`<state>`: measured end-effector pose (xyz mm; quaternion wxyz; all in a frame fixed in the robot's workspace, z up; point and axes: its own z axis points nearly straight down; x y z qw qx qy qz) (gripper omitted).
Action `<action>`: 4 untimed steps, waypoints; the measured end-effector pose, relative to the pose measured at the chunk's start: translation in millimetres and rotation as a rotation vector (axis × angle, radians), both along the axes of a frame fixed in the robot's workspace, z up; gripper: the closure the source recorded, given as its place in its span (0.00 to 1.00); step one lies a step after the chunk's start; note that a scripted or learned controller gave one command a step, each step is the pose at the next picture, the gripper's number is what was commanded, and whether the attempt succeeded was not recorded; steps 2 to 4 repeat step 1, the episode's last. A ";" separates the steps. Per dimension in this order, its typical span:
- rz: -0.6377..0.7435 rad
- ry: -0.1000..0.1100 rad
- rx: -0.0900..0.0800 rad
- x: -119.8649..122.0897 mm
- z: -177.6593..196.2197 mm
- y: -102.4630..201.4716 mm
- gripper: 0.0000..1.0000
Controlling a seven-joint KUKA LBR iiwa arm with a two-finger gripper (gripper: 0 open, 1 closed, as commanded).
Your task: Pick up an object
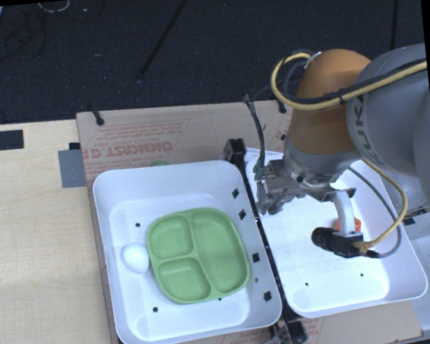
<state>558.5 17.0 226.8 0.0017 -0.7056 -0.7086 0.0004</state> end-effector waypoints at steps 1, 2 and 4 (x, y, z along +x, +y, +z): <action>0.000 0.000 -0.001 9.4 -9.4 56.6 1.00; 0.000 0.000 -0.001 9.4 -9.4 56.6 1.00; 0.000 0.000 -0.001 9.4 -9.4 56.6 1.00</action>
